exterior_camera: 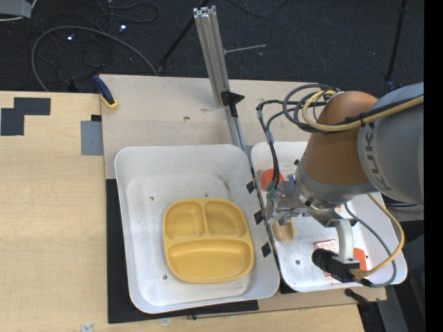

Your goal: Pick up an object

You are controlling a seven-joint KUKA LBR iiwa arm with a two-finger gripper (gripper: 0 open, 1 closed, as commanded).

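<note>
two white bins (138,185), one yellow tray (206,239)

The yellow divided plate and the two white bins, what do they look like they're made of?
Yellow divided plate: probably molded plastic, matte, with rounded compartment ridges. Left bin and right bin: likely thin plastic, smooth and slightly glossy, with soft rounded rims.

Yellow tray (207,239) (three compartments) in white bin (131,206)

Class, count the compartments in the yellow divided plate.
3. The yellow plate in the left bin has two small compartments along its far side and one large one across its near side. None looks hidden.
</note>
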